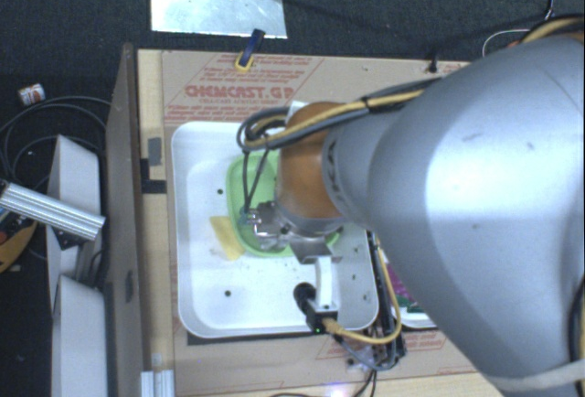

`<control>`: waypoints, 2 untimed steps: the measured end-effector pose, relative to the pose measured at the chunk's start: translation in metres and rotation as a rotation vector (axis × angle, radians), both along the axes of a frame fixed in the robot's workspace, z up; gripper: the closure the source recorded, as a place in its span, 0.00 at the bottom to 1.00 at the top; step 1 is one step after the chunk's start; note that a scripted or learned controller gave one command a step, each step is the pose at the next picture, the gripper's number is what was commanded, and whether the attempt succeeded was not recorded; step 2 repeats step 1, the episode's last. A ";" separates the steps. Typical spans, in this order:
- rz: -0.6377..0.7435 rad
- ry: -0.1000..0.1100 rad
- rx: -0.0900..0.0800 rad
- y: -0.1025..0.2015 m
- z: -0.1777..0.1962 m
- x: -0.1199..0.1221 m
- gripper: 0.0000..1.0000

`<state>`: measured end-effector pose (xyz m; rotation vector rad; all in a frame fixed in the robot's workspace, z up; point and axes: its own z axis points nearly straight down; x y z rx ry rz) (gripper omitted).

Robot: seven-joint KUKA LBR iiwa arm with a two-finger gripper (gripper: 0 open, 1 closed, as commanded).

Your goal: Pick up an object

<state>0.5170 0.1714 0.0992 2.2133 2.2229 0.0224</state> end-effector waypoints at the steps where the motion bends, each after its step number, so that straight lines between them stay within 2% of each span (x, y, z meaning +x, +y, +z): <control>1: 0.003 0.002 0.000 0.017 0.127 -0.029 1.00; 2: 0.003 0.002 0.000 0.017 0.127 -0.029 1.00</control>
